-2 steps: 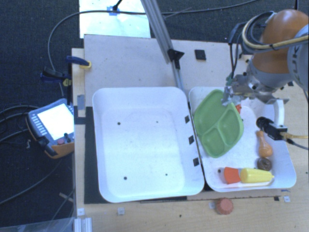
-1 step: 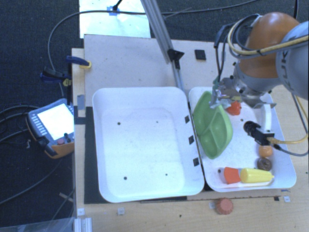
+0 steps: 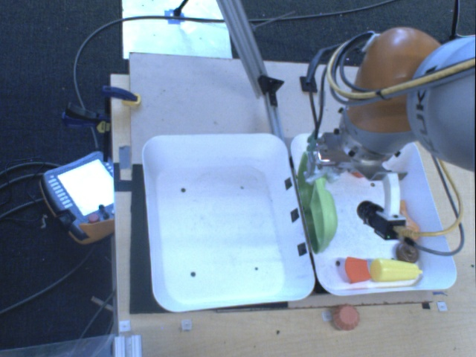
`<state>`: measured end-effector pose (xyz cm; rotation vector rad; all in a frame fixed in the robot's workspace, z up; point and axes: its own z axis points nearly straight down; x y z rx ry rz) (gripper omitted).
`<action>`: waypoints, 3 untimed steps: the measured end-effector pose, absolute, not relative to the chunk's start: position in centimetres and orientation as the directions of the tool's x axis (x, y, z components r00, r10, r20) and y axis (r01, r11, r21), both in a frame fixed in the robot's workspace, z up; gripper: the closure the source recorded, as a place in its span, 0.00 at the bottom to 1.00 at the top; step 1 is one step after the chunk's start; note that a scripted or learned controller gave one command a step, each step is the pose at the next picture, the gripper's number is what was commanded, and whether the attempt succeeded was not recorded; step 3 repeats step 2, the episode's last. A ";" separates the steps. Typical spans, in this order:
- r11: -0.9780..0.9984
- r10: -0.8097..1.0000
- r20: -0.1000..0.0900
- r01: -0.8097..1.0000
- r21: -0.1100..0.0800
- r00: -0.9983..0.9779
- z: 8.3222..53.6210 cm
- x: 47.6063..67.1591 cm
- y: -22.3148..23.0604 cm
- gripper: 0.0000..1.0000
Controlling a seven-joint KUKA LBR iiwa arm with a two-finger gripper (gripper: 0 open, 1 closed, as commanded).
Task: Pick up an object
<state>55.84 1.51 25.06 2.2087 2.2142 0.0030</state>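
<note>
The grey arm with its orange band is reaching in from the right and hanging over the right bin [image 3: 440, 272], its wrist blocking the far half of that bin. The gripper [image 3: 318, 168] is sitting low at the bin's far left corner, just above the upper end of a green curved dish-like object [image 3: 321, 216]; from this angle it is not showing whether it is spread or closed, nor whether it is touching the green piece. That green object is leaning on edge along the right bin's left wall, running from beneath the gripper toward the near side. Along the near wall of the same bin, an orange block [image 3: 357, 270] is lying with a yellow rounded object [image 3: 395, 271] touching its right side. A small brown round thing [image 3: 406, 252] is resting just behind the yellow one, close to the right wall. The left bin [image 3: 216, 149] is sitting just beside the right one, their rims meeting along the middle. Both bins are resting on the desk [image 3: 193, 88], whose pale board is showing bare behind them. A reddish round disc [image 3: 344, 317] is lying on the desk in front of the right bin, outside its rim. A metal pole [image 3: 244, 36] is slanting down from the top of the view to the spot where the two bins meet. A blue clamp [image 3: 119, 95] is gripping the desk's left edge, and a handheld control pendant with a lit screen [image 3: 80, 193] is lying on the dark floor to the left.
</note>
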 end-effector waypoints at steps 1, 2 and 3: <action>-0.001 1.000 -0.014 1.000 0.006 0.001 25.4 54.4 5.6 1.00; -0.003 1.000 -0.004 1.000 0.002 0.003 25.4 54.3 5.9 0.00; -0.003 1.000 -0.004 1.000 0.002 0.003 25.4 54.3 5.9 0.00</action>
